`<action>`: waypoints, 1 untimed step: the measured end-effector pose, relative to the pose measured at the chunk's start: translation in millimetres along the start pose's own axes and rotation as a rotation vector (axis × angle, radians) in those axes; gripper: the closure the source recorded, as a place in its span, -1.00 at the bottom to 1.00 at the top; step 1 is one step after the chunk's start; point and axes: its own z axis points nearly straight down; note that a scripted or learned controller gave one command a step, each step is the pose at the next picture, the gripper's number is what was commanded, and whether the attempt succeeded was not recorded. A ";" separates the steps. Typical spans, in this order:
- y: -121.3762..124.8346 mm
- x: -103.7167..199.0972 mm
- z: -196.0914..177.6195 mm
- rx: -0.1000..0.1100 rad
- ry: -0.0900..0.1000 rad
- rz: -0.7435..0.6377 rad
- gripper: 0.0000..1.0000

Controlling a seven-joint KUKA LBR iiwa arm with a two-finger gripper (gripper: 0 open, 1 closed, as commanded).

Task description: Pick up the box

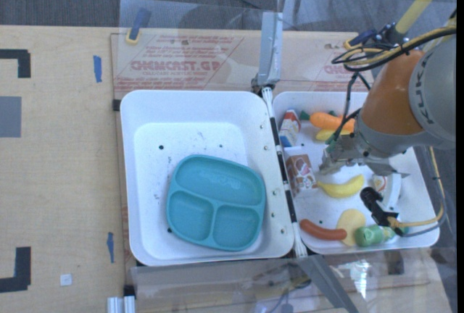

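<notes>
The box [299,172] is a small brown and red carton. It lies against the left wall of the right bin [428,224]. My gripper [331,161] hangs low in that bin, just right of the box and above the banana [341,187]. Nothing visible sits in its grasp. The grey arm with its orange band [388,98] covers the bin's upper right part.
A teal divided plate [215,201] lies in the left bin [145,159]. The right bin also holds a small white and red bottle [289,126], a carrot [325,119], a red sausage [322,230], a yellow piece [350,220] and a green piece [373,235].
</notes>
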 end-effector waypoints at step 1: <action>-0.1 -0.4 0.0 0.000 -0.001 0.000 -1.00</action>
